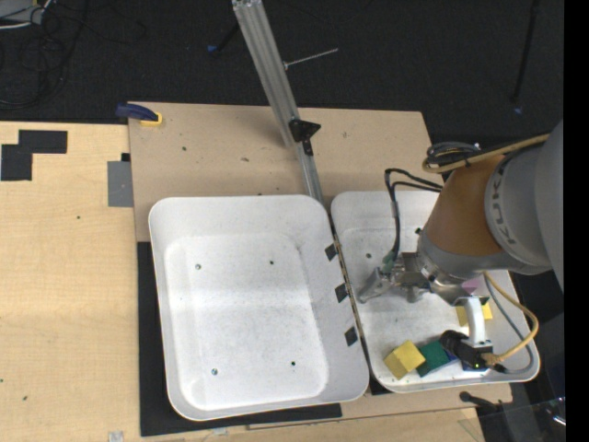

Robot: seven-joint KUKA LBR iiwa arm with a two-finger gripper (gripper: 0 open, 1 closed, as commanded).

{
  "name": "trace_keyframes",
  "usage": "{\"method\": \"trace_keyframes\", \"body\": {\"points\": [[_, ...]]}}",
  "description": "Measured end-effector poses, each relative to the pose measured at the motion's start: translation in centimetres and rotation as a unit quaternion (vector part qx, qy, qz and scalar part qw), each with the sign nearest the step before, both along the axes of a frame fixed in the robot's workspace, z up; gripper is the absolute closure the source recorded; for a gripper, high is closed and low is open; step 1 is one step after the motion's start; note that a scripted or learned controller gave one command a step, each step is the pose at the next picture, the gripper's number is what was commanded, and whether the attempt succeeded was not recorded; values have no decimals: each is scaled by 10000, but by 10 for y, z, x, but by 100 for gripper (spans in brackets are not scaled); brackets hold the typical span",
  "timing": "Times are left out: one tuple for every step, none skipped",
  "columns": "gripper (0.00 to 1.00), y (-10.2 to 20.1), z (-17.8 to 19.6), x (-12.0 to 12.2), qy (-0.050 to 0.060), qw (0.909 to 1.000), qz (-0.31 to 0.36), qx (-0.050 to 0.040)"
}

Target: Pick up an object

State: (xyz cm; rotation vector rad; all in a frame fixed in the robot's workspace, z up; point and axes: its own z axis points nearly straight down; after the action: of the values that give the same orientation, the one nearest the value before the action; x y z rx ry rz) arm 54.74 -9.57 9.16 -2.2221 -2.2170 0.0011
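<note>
Grey arm [497, 219] is reaching into the right bin [368, 215], gripper [375, 285] state indiscernible, yellow block [403, 359] lying nearby.

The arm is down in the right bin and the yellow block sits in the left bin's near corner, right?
Not quite. The camera view shows the yellow block in the right bin, near its front edge beside a green piece, not in the left bin. The arm is indeed down in the right bin.
</note>
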Motion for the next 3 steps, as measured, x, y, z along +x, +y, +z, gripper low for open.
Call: {"method": "trace_keyframes", "body": {"points": [[100, -1, 11, 0, 6, 10000, -41, 11], [100, -11, 70, 3, -24, 10000, -31, -11], [100, -8, 130, -2, -31, 10000, 16, -8]]}}
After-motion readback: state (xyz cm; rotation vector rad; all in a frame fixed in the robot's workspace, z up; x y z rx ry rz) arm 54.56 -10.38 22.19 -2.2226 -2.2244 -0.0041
